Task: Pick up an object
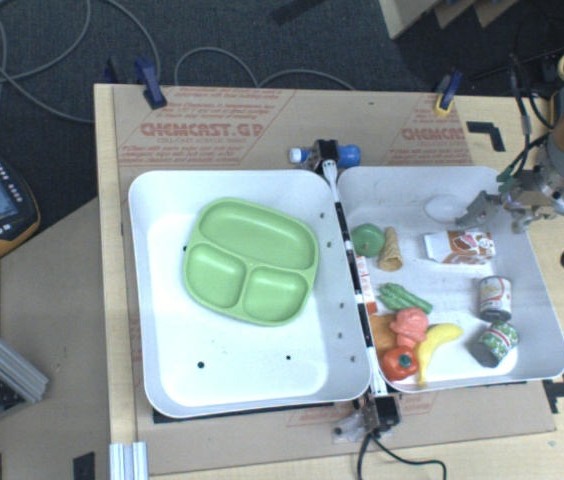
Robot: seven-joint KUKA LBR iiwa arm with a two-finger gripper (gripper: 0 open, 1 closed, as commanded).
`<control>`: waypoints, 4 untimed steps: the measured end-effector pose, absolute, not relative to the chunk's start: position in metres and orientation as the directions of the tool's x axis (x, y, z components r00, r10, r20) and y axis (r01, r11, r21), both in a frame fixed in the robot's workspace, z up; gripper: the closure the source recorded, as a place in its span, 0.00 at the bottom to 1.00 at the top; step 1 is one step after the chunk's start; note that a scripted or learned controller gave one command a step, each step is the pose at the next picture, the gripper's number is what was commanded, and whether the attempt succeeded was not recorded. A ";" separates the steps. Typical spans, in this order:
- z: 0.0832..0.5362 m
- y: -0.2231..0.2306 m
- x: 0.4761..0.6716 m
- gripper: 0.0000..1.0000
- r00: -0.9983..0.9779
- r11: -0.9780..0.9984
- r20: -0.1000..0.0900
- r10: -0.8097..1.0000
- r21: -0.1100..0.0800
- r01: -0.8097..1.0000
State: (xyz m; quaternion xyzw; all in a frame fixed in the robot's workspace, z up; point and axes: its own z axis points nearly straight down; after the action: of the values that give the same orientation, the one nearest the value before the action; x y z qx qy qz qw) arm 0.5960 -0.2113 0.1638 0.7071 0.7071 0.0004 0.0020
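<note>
The gripper [497, 208] hung over the far right part of the right bin [552, 308], its grey fingers [479, 208] spread apart with nothing between them. Taking the small white carton [459, 246] as the landmark: the fingertips stood just beyond and slightly right of it, apart from it, so the carton lay free on the bin floor on the near side of the gripper. The carton bore a red and brown picture; its print was too small to read.

Nearer the camera than the carton stood a small can [493, 296] with a red and white label, and nearer still a second can [498, 341] with a green label; neither label could be read. Left of the carton lay a tan cone [391, 249] beside a round green toy [367, 238]. Left and nearer than the carton were a green pod [404, 297], a red toy [410, 324], a yellow banana [436, 342] and a tomato [399, 364], clustered close together.

Well left of the carton, the left bin [162, 358] held a green divided plate [250, 261]. Beyond both bins the cardboard sheet [262, 128] carried red print reading "CHEMCAST GP", repeated partly behind the right bin.
</note>
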 end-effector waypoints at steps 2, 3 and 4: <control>0.084 -0.196 0.587 0.00 0.000 0.000 0.001 1.000 -0.002 1.000; 0.095 -0.196 0.588 1.00 0.000 0.000 0.000 1.000 0.001 1.000; 0.093 -0.137 0.634 1.00 -0.002 0.002 0.001 1.000 0.002 1.000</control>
State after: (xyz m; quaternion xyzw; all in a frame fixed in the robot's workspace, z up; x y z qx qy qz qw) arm 0.6345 -0.1370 0.0930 0.7065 0.7078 0.0011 0.0007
